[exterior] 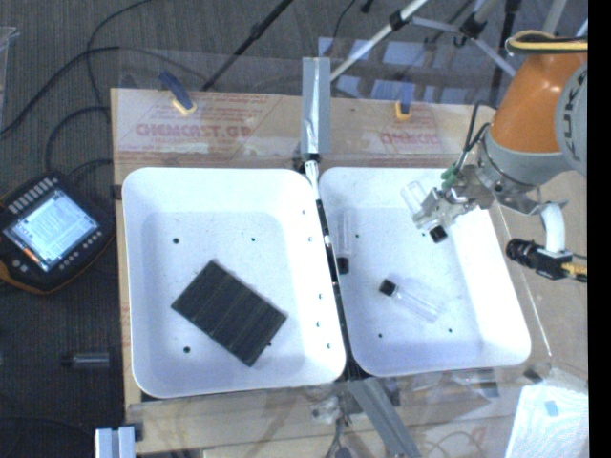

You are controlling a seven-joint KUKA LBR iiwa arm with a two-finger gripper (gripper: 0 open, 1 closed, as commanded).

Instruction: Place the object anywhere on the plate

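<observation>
The clear vial (410, 297) with its black cap just lies loose in the right bin (496, 342). The dark plate (229, 312) sits in the left bin (143, 256). The pincer (431, 213) hangs above the right bin's far side; can't tell its state.

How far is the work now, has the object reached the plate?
Nothing looks done yet. The clear vial with the black cap lies in the right bin, while the dark plate sits in the left bin. The pincer hovers over the right bin's far side. Picking up and placing remain.
</observation>
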